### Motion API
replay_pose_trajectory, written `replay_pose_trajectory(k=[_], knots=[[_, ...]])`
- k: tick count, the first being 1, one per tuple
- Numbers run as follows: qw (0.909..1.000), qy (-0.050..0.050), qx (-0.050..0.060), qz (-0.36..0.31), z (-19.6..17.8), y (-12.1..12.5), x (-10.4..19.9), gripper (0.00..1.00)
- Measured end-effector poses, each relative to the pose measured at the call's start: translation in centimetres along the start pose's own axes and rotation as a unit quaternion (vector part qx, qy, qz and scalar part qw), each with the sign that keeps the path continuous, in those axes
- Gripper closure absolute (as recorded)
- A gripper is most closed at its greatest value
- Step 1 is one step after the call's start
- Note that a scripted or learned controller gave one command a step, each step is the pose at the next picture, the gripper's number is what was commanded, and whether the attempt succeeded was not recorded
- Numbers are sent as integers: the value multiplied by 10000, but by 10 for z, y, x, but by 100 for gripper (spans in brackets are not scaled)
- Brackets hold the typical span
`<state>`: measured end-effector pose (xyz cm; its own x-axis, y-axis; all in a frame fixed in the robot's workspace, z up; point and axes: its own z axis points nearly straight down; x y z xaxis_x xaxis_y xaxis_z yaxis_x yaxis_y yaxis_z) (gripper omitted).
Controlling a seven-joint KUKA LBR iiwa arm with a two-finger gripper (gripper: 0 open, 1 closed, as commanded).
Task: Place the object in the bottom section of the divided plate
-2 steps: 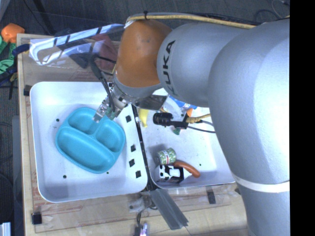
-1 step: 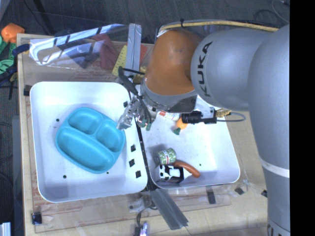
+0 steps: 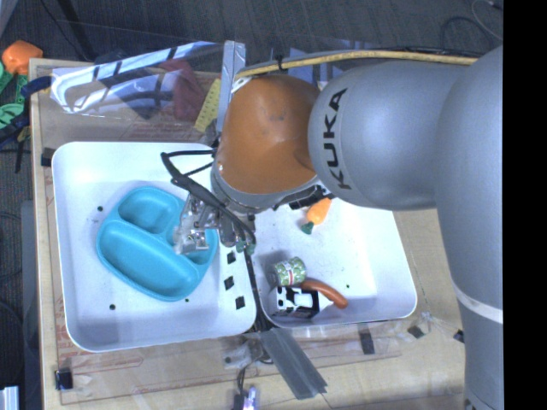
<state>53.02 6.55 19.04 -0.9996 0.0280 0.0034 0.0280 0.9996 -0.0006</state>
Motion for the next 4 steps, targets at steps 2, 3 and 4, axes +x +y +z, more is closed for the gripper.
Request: replay_pose_trajectory(k=[2, 3, 4], knots=[[10000, 3, 3, -18, -9, 0, -1, 100], [10000, 4, 3, -17, -9, 0, -1, 0], [10000, 7, 5, -36, -18, 1, -2, 100]])
